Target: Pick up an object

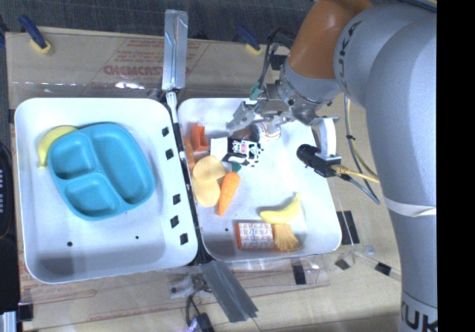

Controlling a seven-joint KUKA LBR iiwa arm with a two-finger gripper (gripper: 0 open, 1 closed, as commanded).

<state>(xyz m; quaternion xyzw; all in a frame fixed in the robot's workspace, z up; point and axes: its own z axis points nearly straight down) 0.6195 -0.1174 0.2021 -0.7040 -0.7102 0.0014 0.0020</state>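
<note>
Looking down at a slant on my bench, I see two shallow white bins side by side: the left bin and the right bin. The grey arm, with its orange band above the wrist, reaches in from the right, and its gripper hangs over the upper part of the right bin. Whether its fingers are parted or closed I cannot tell from this angle, and nothing is plainly seen between them. Just below the gripper lies a small black-and-white patterned object, beside a white block. Left of these, against the bin's left wall, stands an orange-red piece. Below it, a pale yellow rounded item touches a toy carrot that lies tilted, its green end uppermost. Near the lower right of the same bin rests a toy banana, and just beneath it a red-and-white packet abuts a tan ridged piece. In the left bin, a blue divided plate lies tilted, with a yellow object partly hidden beneath its upper left edge.
</note>
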